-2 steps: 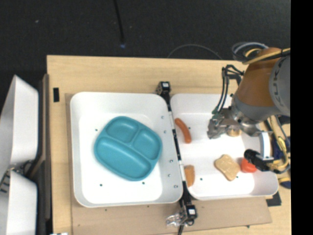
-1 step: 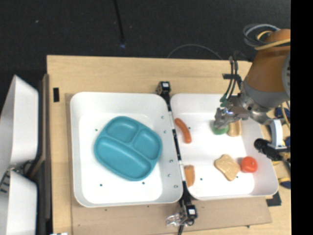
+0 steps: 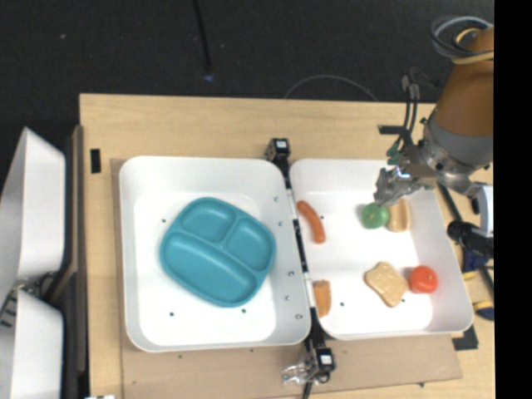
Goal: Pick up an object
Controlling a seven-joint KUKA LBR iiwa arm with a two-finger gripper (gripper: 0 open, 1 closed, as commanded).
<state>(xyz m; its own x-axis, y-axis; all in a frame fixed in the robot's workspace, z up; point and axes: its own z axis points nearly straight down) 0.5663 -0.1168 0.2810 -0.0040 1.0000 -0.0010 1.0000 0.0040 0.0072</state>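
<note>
The right bin (image 3: 353, 322) held six small food pieces: a green round one (image 3: 374, 216) touching a tan bun-like piece (image 3: 400, 216) near the far side, and an orange sausage (image 3: 312, 221) lying slantwise by the left wall. Nearer the front lay a toast slice (image 3: 386, 283), a red tomato (image 3: 424, 279) just beside it, and a small orange-brown piece (image 3: 322, 297) against the left wall.
</note>
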